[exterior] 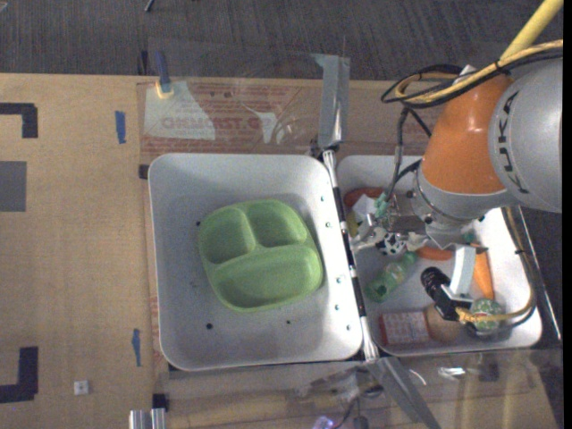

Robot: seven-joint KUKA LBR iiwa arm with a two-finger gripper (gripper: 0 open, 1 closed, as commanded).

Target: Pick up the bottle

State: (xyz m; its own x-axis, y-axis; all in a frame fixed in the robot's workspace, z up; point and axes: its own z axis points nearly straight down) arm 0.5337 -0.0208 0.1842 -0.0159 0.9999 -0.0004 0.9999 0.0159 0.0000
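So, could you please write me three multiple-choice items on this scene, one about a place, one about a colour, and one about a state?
1. Where does the green bottle lie?
A. In the right bin
B. On the divided plate
C. On the cardboard outside the bins

2. What colour is the divided plate in the left bin?
A. Red
B. Green
C. Blue

3. How does the bottle rest?
A. Standing upright
B. Lifted above the bin
C. Lying on its side

Answers:
1. A: it sits among the clutter in the right bin, beside the divider.
2. B: the plate is light green against the white bin.
3. C: its long side lies along the bin floor, at a slant.
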